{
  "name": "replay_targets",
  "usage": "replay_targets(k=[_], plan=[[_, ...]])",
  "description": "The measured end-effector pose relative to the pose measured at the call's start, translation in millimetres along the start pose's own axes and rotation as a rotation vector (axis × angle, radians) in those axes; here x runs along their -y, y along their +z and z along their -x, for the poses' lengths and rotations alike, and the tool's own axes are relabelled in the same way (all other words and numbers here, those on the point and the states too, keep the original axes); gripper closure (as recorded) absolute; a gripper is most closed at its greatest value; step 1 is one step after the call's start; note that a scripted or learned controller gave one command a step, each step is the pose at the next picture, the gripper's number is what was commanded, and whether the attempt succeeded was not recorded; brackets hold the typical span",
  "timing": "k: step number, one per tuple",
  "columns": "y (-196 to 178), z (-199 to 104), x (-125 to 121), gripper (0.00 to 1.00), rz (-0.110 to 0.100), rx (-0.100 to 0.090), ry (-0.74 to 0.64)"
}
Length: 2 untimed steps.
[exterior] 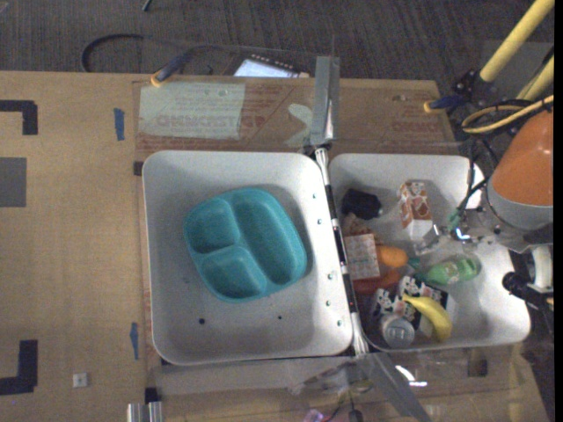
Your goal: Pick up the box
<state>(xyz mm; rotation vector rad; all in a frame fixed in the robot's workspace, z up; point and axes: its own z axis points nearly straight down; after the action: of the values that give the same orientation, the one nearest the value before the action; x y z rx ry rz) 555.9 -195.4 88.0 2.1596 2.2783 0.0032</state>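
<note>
Where rt bin (493,170) holds clutter, upright carton box (415,205) nr curved banana (429,315).

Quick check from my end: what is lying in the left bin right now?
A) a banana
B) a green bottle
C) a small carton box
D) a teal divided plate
D: the teal divided plate lies alone in the left bin, while the banana, the small carton box and the green bottle all lie in the right bin.

I see the arm (526,170) at 3 o'clock over the right bin (503,310). Box (416,204) stands upright near its far wall; teal plate (245,242) in the left bin (171,183).
</note>
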Motion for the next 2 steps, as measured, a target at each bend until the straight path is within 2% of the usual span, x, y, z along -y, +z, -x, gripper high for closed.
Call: replay_targets(k=[1, 2], plan=[[-10, 1, 0, 1.0, 0.003, 0.0, 0.004], [0, -31, 26, 1.0, 0.003, 0.001, 0.32]])
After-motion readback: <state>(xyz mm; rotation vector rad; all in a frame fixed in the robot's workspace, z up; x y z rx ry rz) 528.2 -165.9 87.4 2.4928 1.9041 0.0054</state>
